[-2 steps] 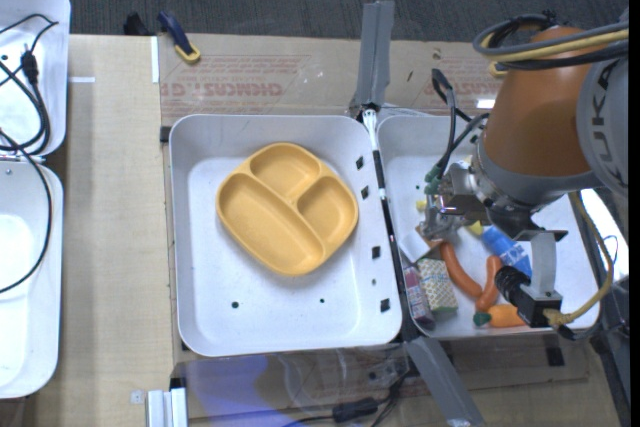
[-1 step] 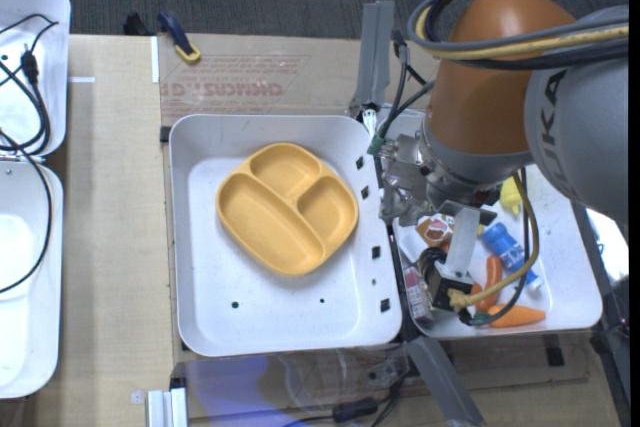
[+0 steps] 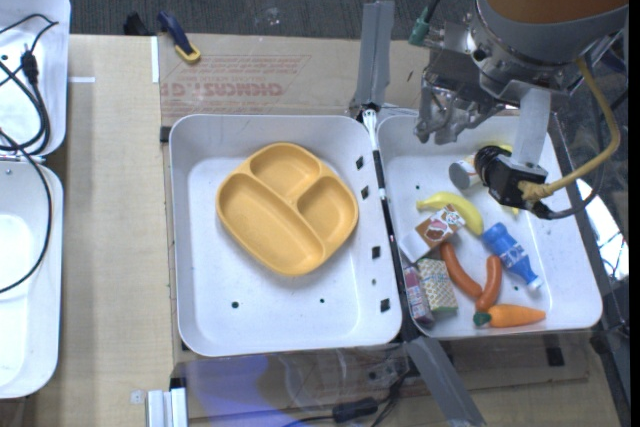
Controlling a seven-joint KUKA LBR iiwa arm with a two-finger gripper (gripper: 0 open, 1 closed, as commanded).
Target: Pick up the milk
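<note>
The metal two-finger gripper [image 3: 447, 125] is hung over the far end of the right-hand white bin [image 3: 590, 290], and whether it's parted or closed can't be told from here; nothing is seen held. The small patterned milk carton [image 3: 435, 287] is lying well apart from it, toward the bin's near edge, long axis pointed roughly back at the gripper. A yellow plastic banana [image 3: 450, 209] is parked between them.

High fixed overhead view, slanted down onto both bins [image 3: 190, 215].
</note>
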